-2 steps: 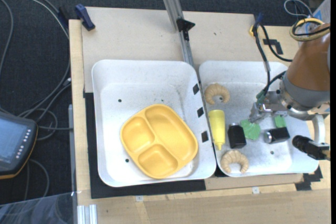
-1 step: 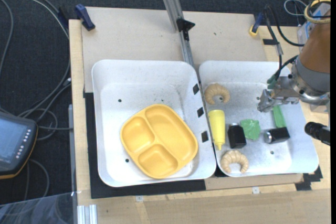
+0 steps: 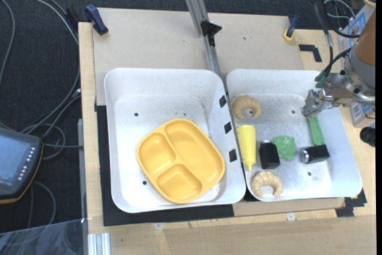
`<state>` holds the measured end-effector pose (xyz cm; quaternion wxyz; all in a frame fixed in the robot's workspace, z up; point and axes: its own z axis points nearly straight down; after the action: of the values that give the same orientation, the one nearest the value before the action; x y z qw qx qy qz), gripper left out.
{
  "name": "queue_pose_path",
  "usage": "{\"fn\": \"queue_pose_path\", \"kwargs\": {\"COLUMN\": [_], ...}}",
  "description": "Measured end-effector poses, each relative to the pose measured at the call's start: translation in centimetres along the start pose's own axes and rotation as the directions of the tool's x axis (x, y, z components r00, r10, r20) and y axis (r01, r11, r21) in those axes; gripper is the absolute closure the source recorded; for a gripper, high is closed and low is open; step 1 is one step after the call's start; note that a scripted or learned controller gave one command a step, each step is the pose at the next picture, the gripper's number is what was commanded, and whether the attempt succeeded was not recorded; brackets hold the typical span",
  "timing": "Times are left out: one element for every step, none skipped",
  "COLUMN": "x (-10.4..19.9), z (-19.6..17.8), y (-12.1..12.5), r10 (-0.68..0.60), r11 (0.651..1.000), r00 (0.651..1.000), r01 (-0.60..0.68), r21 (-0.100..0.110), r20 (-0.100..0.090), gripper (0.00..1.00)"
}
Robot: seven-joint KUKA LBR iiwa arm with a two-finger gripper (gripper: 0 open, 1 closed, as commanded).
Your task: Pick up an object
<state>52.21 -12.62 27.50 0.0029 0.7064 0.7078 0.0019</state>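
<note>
Near the right bin's (image 3: 352, 170) right edge, the metal two-finger gripper (image 3: 310, 109), its opening impossible to judge, hangs just above the upper end of a green-handled, black-headed tool (image 3: 316, 131).

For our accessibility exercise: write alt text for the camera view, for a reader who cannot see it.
A robot gripper hovers over the right bin, which holds two pastries, a yellow bottle, a green marker and small dark items. The left bin holds a yellow divided tray.
</note>
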Motion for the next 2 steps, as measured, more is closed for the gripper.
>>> {"fn": "queue_pose_path", "kwargs": {"x": [5.2,10.4], "z": [1.7,3.0], "y": [-0.1,-1.0], "r10": [-0.004,-0.004], "r11": [1.000,1.000], "r00": [1.000,1.000], "r01": [0.004,0.004], "r21": [0.010,0.011], "r20": [-0.005,-0.005], "gripper": [1.00,1.00]}}
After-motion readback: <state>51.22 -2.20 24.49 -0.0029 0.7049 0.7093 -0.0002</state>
